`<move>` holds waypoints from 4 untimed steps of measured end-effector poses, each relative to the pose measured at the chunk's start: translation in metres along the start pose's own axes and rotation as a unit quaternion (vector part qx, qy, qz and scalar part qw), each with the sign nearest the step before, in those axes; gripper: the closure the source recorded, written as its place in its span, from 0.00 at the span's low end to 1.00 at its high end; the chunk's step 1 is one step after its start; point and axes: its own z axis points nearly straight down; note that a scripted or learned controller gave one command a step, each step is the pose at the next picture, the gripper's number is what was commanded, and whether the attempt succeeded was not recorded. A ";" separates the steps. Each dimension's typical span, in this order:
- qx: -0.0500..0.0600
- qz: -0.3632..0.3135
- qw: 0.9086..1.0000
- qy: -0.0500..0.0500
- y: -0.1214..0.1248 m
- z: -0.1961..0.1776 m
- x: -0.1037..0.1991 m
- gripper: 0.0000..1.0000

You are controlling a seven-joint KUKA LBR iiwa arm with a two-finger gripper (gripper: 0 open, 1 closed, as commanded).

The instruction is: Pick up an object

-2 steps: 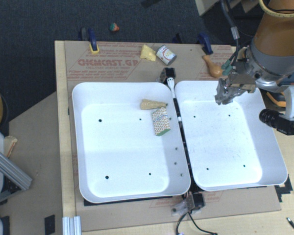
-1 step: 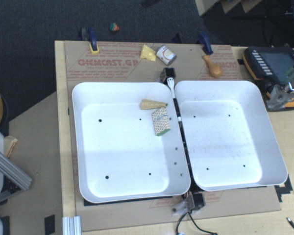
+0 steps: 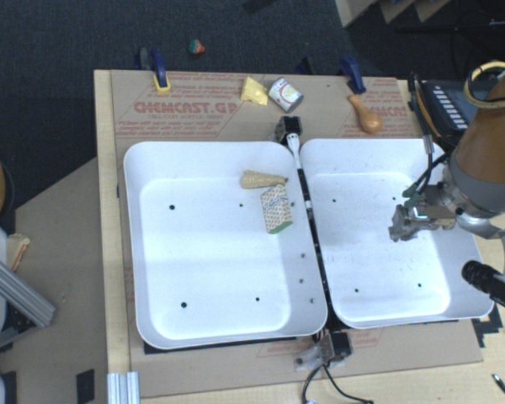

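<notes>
My gripper point(image 3: 406, 224) hangs over the right side of the right bin point(image 3: 379, 301), below the grey wrist and its orange band. I see nothing between its fingers. In the left bin point(image 3: 202, 310), near its upper right corner, lie a tan cone-shaped piece point(image 3: 262, 179) and just below it a small green-and-white patterned packet point(image 3: 276, 208). Both objects are far to the left of the gripper, across the divider between the bins.
On the board behind the bins lie a yellow wedge point(image 3: 253, 92), a small white box point(image 3: 284, 94) and a brown pear-shaped object point(image 3: 366, 115). Blue clamps point(image 3: 159, 70) hold the board's back edge. A black clip point(image 3: 289, 130) sits at the bins' joint.
</notes>
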 end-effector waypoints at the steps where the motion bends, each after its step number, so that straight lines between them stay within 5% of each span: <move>1: -0.015 0.004 1.000 -0.007 0.035 -0.129 -0.064 1.00; 2: 0.000 0.001 1.000 0.000 -0.004 -0.012 -0.013 1.00; 3: -0.015 0.004 1.000 -0.007 0.022 -0.135 -0.080 1.00; 4: 0.000 0.002 1.000 0.000 -0.006 -0.011 -0.065 1.00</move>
